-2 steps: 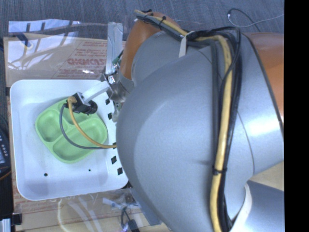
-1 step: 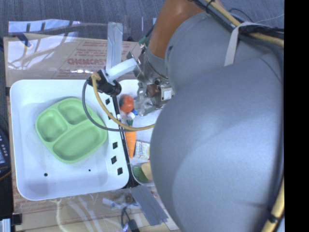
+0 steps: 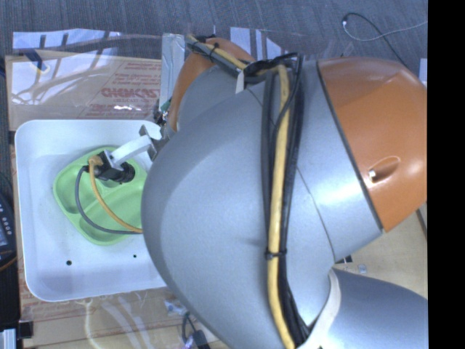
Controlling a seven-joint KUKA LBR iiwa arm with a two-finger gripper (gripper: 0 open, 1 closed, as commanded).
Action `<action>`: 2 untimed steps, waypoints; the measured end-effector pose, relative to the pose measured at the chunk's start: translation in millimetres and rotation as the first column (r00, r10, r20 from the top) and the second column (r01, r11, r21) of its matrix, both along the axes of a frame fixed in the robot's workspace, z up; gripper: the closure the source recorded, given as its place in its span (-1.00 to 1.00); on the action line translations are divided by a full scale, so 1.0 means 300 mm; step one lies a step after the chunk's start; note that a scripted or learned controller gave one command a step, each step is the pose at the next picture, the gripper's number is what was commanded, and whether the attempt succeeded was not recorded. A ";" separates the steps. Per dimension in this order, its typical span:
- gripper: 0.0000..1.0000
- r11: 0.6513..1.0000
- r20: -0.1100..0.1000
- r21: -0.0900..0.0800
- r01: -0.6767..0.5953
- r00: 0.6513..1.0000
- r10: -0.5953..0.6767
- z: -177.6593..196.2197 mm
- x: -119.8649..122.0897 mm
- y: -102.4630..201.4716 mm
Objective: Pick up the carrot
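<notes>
Camera view: a light-green dish (image 3: 87, 195) with a lobed rim lies in a shallow white bin (image 3: 36, 217), roughly at that bin's middle. The bulky grey arm (image 3: 218, 217) stands just right of the dish, overlapping the dish's right edge and covering everything farther right of it. The arm's orange band (image 3: 378, 144) sits well to the right of the dish and somewhat higher in the frame. A bundle of yellow and black cables (image 3: 280, 195) runs down the arm's back.

The arm's lower end comes down at the dish's upper right edge. Whether the hand there is spread or pressed together cannot be told.

Where the carrot lies cannot be told either; no orange vegetable rests on the dish's bare part.

Below the dish, 2 small dark dots (image 3: 69, 262) mark the bin floor. Above the dish, past the bin's rim, lies brown cardboard (image 3: 87, 86) with red print under clear film, then grey carpet (image 3: 145, 6). Far to the dish's lower right is a strip of pale wooden surface (image 3: 392, 267).
</notes>
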State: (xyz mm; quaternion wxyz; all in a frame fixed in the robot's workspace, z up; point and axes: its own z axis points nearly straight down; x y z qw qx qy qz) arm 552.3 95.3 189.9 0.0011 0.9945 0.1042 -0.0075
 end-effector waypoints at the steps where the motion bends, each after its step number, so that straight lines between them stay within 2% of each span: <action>1: 1.00 1.000 0.002 0.004 -0.027 1.000 0.027 0.168 0.059 -0.216; 2: 1.00 0.999 0.000 0.001 -0.041 0.999 0.041 -0.113 0.068 0.045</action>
